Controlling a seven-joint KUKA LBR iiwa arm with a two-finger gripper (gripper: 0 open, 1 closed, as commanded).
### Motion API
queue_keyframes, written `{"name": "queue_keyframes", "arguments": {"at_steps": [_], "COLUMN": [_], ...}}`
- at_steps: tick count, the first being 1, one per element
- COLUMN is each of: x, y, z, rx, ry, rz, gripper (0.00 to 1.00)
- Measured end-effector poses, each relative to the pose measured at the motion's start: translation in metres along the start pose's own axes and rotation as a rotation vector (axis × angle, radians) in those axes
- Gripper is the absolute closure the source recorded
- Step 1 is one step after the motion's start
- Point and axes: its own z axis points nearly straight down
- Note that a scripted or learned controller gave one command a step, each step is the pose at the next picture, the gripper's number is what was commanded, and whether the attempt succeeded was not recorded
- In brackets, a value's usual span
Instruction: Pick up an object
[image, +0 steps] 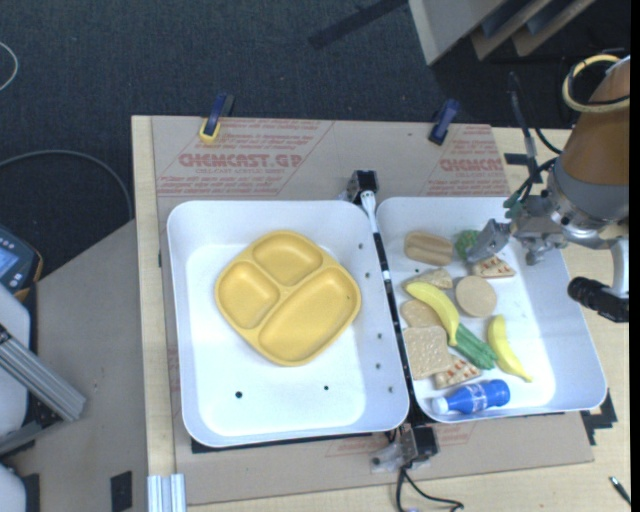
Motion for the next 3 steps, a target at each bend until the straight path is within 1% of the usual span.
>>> {"name": "queue_keyframes", "arguments": {"at_steps": [1, 2, 3], "x": [0.000, 0.007, 0.002], "y": [0.003, 0.011, 0.008], "z": [-0.009, 0.045, 0.089], "rx": [-0.015, -0.010, -0.010], "ry": [-0.003, -0.001, -0.001], "rz": [-0.003, -0.004, -0.002], "gripper": [0.00, 0.00, 0.00]}}
